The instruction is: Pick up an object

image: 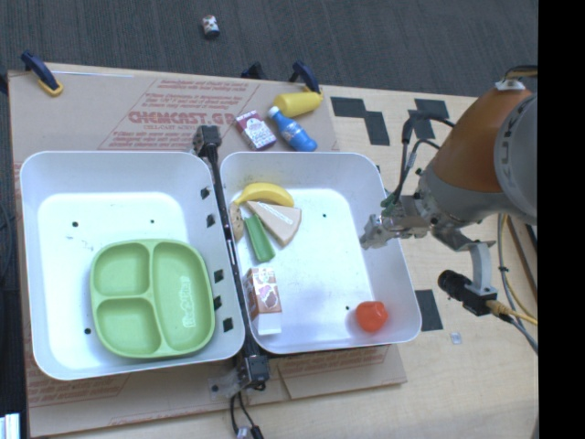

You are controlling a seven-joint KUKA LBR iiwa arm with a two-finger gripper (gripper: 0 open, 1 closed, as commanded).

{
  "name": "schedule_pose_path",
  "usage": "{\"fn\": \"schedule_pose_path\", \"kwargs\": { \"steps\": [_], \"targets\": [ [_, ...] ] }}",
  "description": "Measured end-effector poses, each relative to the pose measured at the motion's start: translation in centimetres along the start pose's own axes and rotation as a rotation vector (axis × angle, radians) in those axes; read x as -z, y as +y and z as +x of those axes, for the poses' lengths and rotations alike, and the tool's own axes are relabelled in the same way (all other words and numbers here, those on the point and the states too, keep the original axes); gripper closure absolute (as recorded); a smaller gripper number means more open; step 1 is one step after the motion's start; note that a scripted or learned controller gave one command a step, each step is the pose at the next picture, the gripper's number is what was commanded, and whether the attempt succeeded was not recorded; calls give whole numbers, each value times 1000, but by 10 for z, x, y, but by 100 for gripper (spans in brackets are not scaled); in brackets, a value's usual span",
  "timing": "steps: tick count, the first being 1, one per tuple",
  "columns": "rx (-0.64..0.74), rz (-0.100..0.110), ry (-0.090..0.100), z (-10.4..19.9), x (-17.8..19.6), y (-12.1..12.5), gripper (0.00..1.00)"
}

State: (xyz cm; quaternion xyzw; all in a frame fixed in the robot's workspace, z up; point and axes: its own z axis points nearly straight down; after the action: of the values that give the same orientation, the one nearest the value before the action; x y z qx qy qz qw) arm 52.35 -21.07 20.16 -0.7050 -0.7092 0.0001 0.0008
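Note:
The right bin (322, 286) holds a yellow banana (265, 193), a pale wedge of sandwich (280, 220), a green stick-shaped item (258, 239), a small brown and white packet (265, 301) and a red-orange ball (371, 316). My gripper (377, 230) hangs over the right rim of this bin, about level with the sandwich wedge. It stands well right of those items and above the ball. Nothing shows in its grasp. The grey arm with its orange band (480, 149) reaches in from the right.
A green divided plate (154, 297) lies in the left bin (55, 199). Behind the bins on the cardboard lie a yellow bottle (300, 103), a blue bottle (292, 131) and a small box (256, 130). Cables and a black fitting (466, 291) hang by the arm.

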Motion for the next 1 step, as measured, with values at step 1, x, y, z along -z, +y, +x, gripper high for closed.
{"fn": "schedule_pose_path", "kwargs": {
  "steps": [1],
  "targets": [
    [0, 0, 0, 0, 0, 0, 0]
  ]
}}
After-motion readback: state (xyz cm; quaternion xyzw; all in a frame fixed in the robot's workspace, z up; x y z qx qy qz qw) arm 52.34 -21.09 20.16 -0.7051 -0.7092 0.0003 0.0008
